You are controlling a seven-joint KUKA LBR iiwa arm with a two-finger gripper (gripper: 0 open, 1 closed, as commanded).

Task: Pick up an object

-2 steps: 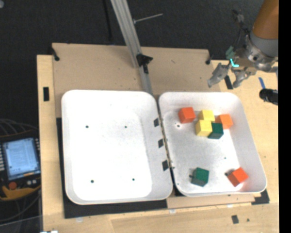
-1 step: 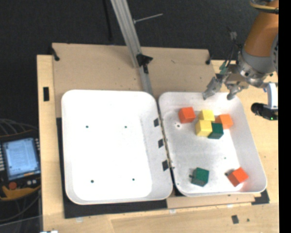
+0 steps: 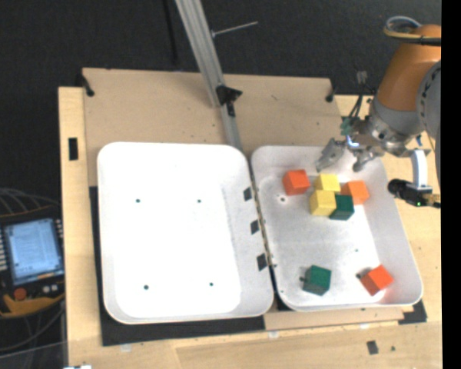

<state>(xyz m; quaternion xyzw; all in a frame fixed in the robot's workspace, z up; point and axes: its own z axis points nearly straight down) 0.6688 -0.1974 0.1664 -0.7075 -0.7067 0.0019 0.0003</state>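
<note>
My gripper [image 3: 346,157] hangs over the far edge of the right bin [image 3: 334,287], fingers spread open with nothing between them. Just in front of it lies a cluster of blocks: an orange block [image 3: 296,181], a yellow block [image 3: 328,183], a second yellow block [image 3: 321,202], a dark green block [image 3: 342,206] and a small orange block [image 3: 358,191]. Nearer the front of that bin sit a green block [image 3: 316,279] and an orange block [image 3: 376,279], apart from each other.
The left bin [image 3: 173,229] lies beside the right one, joined by dark clips along the shared wall. A slanted metal pole [image 3: 203,48] rises behind the bins. A handheld control pendant [image 3: 27,256] rests off the bench at the left.
</note>
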